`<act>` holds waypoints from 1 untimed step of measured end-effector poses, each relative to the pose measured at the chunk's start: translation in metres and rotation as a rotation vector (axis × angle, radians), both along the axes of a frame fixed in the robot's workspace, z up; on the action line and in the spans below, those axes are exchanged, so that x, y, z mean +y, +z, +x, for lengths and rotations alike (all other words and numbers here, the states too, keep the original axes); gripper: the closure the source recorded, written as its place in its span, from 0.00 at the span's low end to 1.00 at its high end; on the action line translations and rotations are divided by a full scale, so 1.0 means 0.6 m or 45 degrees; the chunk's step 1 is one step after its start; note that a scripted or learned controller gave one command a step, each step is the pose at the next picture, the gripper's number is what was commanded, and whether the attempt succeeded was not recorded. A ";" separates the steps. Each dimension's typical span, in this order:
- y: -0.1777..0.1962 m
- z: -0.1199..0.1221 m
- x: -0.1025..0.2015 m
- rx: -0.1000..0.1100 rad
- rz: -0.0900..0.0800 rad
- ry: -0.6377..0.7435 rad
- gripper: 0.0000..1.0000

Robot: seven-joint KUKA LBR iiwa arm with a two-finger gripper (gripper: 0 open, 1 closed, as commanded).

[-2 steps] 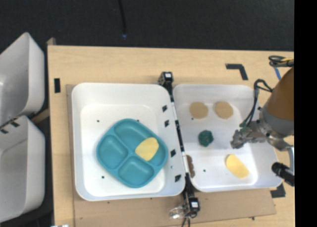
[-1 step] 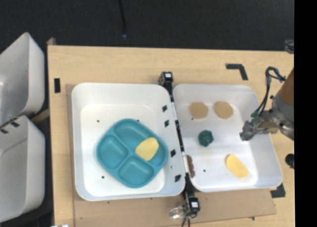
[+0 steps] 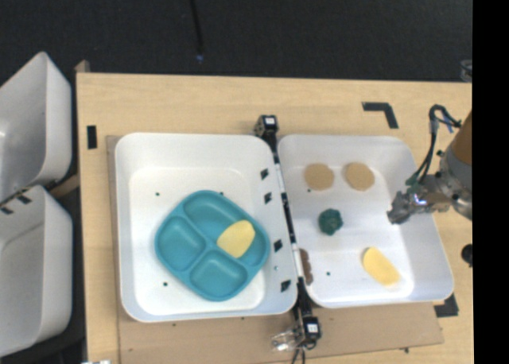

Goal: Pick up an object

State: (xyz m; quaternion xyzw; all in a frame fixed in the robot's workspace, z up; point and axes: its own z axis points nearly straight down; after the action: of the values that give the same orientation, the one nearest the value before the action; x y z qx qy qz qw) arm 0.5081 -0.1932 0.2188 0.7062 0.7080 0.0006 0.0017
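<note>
The right bin holds two tan round discs near its far side, a dark green lump in the middle and a yellow oblong piece toward the near right. My gripper hangs at the bin's right side, above the floor to the right of the green lump and beyond the yellow piece. Nothing shows between its tips. In the left bin a blue divided plate carries a yellow piece in its right compartment.
A central divider with black clips separates the two bins. White moulded shapes stand off the bench at the far left. Cables trail by the wrist at the right edge.
</note>
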 end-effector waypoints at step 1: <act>0.023 0.046 0.072 0.000 0.002 0.004 1.00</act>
State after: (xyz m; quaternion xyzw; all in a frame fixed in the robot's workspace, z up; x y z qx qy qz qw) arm 0.5356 -0.1502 0.2328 0.7050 0.7092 0.0009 0.0012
